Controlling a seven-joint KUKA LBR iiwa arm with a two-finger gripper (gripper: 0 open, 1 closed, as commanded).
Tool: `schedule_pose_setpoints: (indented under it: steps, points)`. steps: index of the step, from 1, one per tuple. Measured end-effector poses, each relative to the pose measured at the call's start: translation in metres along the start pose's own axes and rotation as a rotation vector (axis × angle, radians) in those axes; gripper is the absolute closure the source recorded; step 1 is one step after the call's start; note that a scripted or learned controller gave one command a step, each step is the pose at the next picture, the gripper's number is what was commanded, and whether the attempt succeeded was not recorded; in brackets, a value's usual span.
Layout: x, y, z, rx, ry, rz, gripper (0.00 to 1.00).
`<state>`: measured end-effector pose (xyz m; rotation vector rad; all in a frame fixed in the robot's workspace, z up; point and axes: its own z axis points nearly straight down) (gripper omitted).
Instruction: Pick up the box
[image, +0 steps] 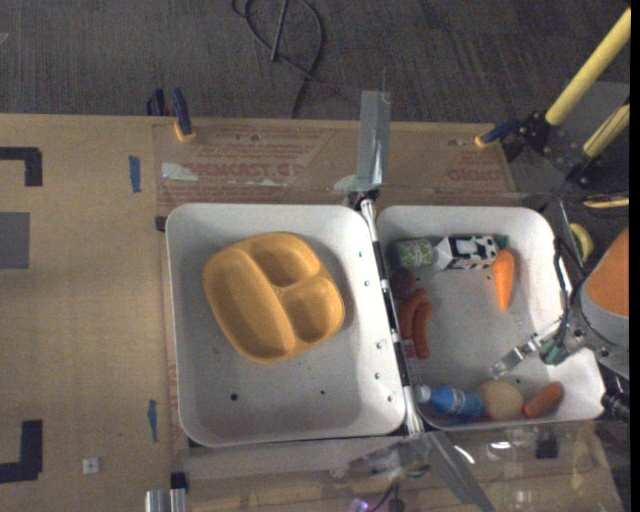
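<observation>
Table (90, 300): tan surface carrying two shallow white bins side by side.
Left bin (200, 400): holds one yellow divided plate (273, 295) with three compartments, lying toward the far left of the bin.
Right bin (460, 325): holds the rest of the things.
Far edge of right bin: a greenish bottle (412, 252) on its side, and just right of it the box (472, 250), a small carton with black and white cow patches, lying against the far wall.
Beside the box: an orange carrot (504, 278), touching or nearly touching its right end.
Left side of right bin: two red sausages (417, 322) lying together.
Near edge: a blue bottle (450, 402), a tan ball (502, 400), perhaps a potato, and a small orange piece (543, 400).
Tool (515, 358): low over the right bin's near right part, well apart from the box; whether its fingers are open or closed I cannot tell.
</observation>
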<state>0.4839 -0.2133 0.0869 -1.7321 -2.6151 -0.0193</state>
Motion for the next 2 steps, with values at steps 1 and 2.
schedule_pose_setpoints:
  steps: [1,2]
  points:
    - [-0.003,0.001,-0.012,-0.005,-0.011,0.004,1.0]
    - [-0.017,0.04,-0.001,0.002,-0.019,-0.173,1.0]
